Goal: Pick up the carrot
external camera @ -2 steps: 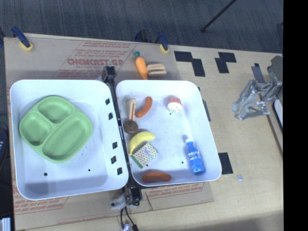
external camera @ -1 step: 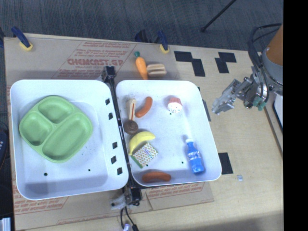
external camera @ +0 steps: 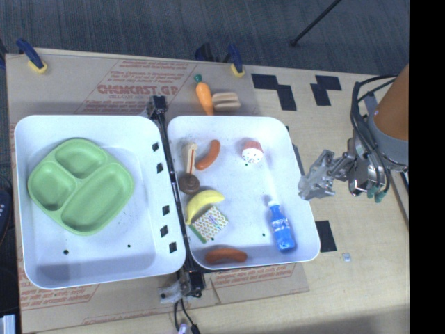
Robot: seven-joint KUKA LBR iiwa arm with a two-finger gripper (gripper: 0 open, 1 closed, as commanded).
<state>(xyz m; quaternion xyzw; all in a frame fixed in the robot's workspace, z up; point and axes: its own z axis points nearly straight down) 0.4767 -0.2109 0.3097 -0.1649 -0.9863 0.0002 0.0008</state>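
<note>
Arm (external camera: 393, 127) cut off beyond right bin (external camera: 295, 186). Gripper (external camera: 316, 183) beside it, fingers unreadable. Carrot (external camera: 204, 96) lay on cardboard behind it.

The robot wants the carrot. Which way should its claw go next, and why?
Probably up and to the left in the picture, over the corner of the right bin. The gripper sits outside that bin on its right side, low over the bench, while the carrot lies on the cardboard beyond the bin's far edge, beside a small sandwich. It should stop above the carrot before going down.
</note>
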